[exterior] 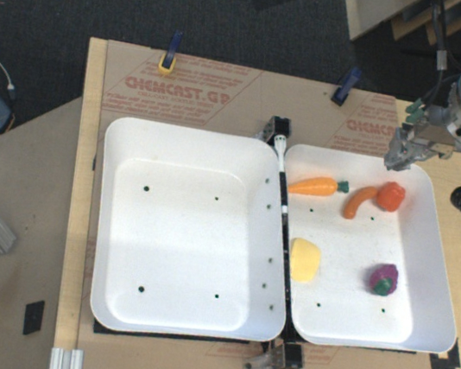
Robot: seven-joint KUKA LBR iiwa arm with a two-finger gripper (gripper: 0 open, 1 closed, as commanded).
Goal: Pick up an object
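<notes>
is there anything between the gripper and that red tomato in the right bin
Nothing visible. The gripper hangs above the right bin's far edge, with the red tomato just below it in the image. The curved orange piece touches the tomato's left side.

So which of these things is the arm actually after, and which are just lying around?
Job: gripper; carrot; red tomato; orange sausage shape; yellow lemon; purple toy; right bin.

Lying about: left bin; blue clamps; cardboard sheet.
</notes>
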